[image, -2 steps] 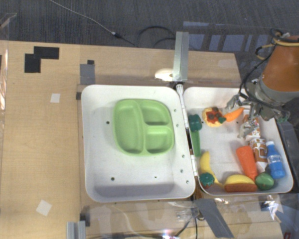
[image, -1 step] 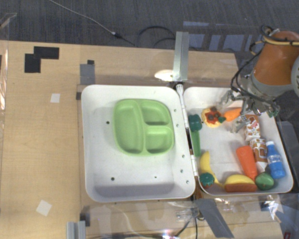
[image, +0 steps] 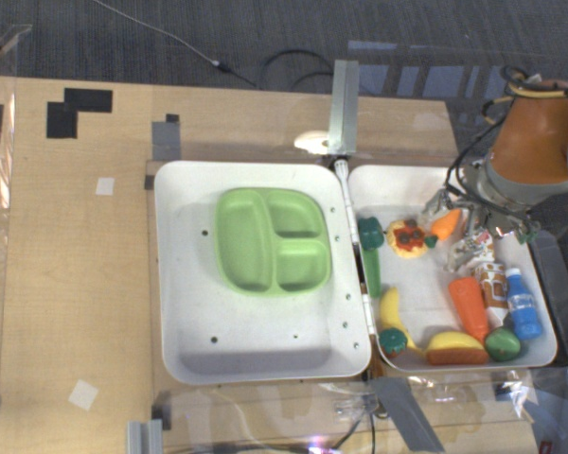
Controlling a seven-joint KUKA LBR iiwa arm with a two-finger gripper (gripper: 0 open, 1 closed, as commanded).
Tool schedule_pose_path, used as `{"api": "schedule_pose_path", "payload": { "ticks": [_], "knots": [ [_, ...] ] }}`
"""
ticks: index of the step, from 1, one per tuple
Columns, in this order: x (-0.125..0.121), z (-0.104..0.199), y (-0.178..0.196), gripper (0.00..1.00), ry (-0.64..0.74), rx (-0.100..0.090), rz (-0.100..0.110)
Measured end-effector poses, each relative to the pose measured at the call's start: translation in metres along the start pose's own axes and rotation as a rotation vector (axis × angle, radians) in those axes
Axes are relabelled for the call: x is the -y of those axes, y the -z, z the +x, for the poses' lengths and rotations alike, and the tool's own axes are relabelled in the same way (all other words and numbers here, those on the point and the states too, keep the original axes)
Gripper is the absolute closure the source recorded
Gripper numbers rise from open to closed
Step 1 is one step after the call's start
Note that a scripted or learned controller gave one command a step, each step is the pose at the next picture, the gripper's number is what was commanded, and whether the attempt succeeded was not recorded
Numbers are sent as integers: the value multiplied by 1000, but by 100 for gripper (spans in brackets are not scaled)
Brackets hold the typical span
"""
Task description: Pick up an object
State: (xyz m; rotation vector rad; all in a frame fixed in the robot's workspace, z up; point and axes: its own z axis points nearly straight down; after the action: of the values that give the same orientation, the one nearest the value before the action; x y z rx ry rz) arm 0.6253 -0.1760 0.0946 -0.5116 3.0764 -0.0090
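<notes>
two bins sit side by side mid-frame: the left bin (image: 180,348) holds a divided tray (image: 271,240) near its centre. the right bin (image: 398,189) is crowded: a bottle (image: 523,313) at its right edge, a banana (image: 389,308) at lower left, and a carrot-shaped piece (image: 445,222) in its upper part, under the arm (image: 538,140) at upper right.

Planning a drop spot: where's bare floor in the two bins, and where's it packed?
Left bin: bare floor borders the green divided plate on every side, widest along the near wall. Right bin: a bare patch lies between the banana and the orange cylinder. Its right side and near corner are crowded, under the pincer.
</notes>
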Motion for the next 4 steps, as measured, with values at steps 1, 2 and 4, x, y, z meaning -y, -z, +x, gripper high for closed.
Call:
{"api": "schedule_pose_path", "payload": {
  "ticks": [1,2,4],
  "knots": [
    [1,-7,17,100,4,19,9],
    [0,-6,16,0,4,17,8],
    [-10,3,8,100,19,-3,-2]
  ]
}}
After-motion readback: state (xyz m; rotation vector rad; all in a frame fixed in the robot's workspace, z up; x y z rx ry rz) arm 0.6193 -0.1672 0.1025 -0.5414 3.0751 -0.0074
